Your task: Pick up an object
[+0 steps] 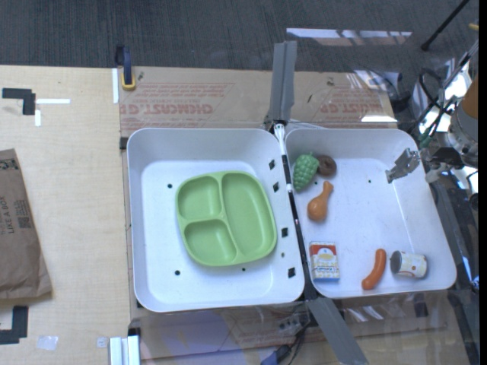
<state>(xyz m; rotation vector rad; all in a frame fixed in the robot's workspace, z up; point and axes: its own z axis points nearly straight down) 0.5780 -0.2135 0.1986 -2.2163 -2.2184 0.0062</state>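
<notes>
pale wood bench (68, 204) is carrying two shallow white bins side by side, with dark carpet lying beyond it and a brown paper bag (19, 226) resting near the left edge. left bin (144, 280) is holding a green divided plate (226, 219), sitting flat near its middle. right bin (358, 287) is holding the loose items: a green bumpy toy (305, 170) is lying by the dividing wall, touching a small brown ring (326, 165) just to its right; an orange drumstick (320, 201) is lying below them; a small red and white carton (324, 262) is standing near the front left corner; an orange sausage (374, 269) is lying tilted beside a small white cup (409, 265) on its side. gripper (401, 166) is hovering over the right bin's upper right part, well apart from every item, with its fingers parted a little and nothing sitting between them.
</notes>
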